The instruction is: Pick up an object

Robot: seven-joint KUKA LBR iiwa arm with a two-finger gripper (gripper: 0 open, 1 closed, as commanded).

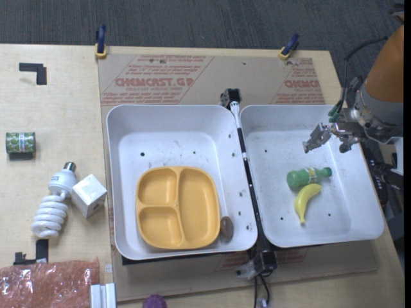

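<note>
Gripper above the right bin, nothing picked up yet.
The gripper (329, 138) hangs spread wide and empty over the right bin (359, 226); the green bottle (307, 176) and banana (306, 201) lie touching on its floor below, ungrasped, so descent, closing and lifting remain.

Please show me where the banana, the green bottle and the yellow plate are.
banana (306, 199), camera view, middle of its curved body.
green bottle (299, 178), camera view, its round green body.
yellow plate (212, 204), camera view, floor of its right compartment.
</note>
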